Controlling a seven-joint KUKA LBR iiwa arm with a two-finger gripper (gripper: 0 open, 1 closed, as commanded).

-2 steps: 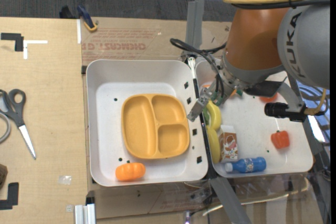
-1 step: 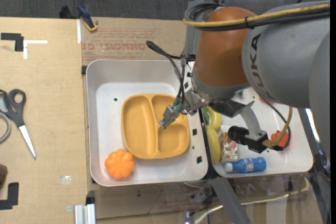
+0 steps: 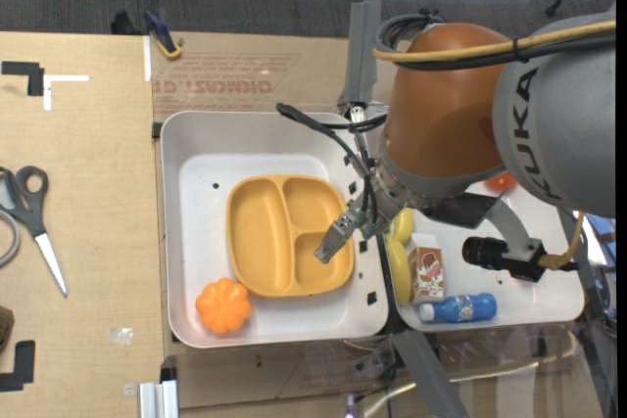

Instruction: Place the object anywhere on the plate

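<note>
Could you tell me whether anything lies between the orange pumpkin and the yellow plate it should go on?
Nothing visible does. The pumpkin sits in the left bin right at the plate's lower-left corner; the end effector hangs over the plate's right side.

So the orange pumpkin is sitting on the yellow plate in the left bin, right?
Not quite. The camera view shows the orange pumpkin in the left bin, but it sits on the bin floor beside the yellow plate, off its lower left corner, not on it.
</note>
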